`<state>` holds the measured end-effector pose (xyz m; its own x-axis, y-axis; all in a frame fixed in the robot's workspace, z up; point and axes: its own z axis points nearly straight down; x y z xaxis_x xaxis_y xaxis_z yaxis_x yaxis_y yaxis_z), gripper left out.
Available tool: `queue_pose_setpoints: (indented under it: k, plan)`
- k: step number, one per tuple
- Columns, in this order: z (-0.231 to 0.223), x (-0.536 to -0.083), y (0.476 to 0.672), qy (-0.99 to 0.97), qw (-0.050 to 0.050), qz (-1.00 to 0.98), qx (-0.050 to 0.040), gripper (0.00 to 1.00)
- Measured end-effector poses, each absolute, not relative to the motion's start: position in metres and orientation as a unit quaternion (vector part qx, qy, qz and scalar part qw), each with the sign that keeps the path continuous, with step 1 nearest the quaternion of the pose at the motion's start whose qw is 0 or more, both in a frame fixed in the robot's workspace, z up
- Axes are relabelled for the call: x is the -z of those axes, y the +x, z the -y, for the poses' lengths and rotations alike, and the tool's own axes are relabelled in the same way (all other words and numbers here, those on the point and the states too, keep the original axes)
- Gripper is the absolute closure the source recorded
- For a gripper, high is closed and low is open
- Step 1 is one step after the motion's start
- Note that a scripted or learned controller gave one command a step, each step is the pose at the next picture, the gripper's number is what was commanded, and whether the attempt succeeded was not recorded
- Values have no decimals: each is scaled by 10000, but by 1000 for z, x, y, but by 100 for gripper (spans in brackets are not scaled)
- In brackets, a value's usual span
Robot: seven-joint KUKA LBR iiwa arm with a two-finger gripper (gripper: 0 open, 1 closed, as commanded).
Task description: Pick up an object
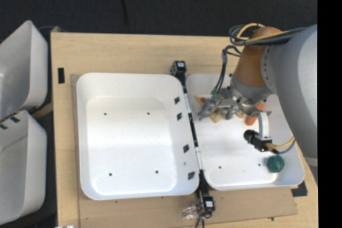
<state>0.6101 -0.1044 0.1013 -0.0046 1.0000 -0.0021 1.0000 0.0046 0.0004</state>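
Observation:
My gripper (215, 110) is low over the back left part of the right bin (235, 176), close to the wall between the two bins. Small tan pieces (215, 118) lie right beneath it, and another tan bit (201, 99) sits just behind it; whether any of them is between the fingers is hidden. A small orange piece (260, 107) peeks out beside the wrist. Apart from the gripper, a dark green ball (276, 164) rests in the bin's front right corner.
The left bin (91, 115) stands beside the right one, with black clips (186, 148) along their shared wall. The arm's grey body (294, 77) covers the right bin's back right. White moulded shapes (18, 72) stand off the bench's left edge.

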Motion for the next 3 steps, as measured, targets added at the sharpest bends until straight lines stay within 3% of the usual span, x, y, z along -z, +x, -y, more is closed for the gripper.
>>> queue_pose_setpoints:
  k: [3]
  plan:
    - [104, -101, 610, 7055, 9, -7087, 6, 0]
